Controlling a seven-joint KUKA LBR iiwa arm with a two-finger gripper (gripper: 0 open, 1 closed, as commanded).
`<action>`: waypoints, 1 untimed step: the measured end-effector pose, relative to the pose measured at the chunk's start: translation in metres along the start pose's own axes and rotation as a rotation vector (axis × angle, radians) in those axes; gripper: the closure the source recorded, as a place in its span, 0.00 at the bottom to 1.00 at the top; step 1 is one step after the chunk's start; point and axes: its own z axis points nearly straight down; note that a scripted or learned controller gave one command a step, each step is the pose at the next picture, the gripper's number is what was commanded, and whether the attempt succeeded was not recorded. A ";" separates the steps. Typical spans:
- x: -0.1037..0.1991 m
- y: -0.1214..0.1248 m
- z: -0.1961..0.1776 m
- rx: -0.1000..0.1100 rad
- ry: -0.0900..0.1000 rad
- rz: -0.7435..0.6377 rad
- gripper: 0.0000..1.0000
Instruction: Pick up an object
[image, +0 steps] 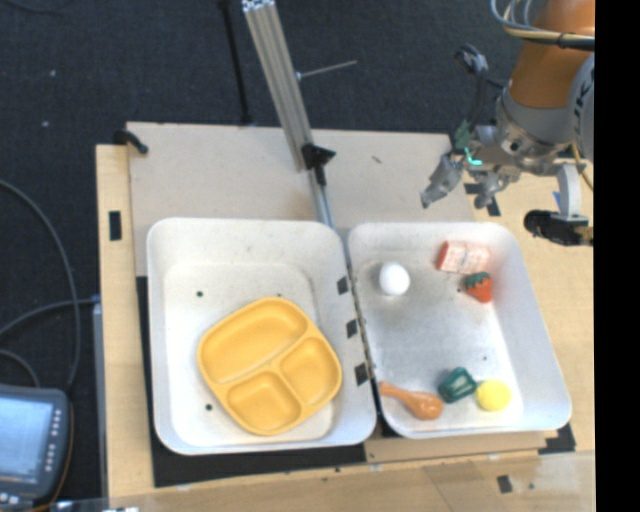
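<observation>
1. Two white bins side by side: left bin (180, 250), right bin (530, 330).
2. Yellow divided tray (268, 364): in the left bin, far down-left of the jaws.
3. Orange spoon-like item (412, 400), green block (456, 384), yellow ball (492, 396): right bin's near edge, well below the jaws.
4. White egg (393, 279): below-left of the jaws.
5. Pink-and-white packet (462, 257), strawberry toy (480, 287): just below the jaws.
6. Gripper (462, 180): above the right bin's far rim; jaws spread, nothing between them.

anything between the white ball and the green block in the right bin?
Nothing. In the camera view, bare bin floor runs from the white ball diagonally down to the green block; the strawberry sits off to the side.
</observation>
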 end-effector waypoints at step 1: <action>0.004 -0.006 0.045 0.004 0.001 0.003 0.00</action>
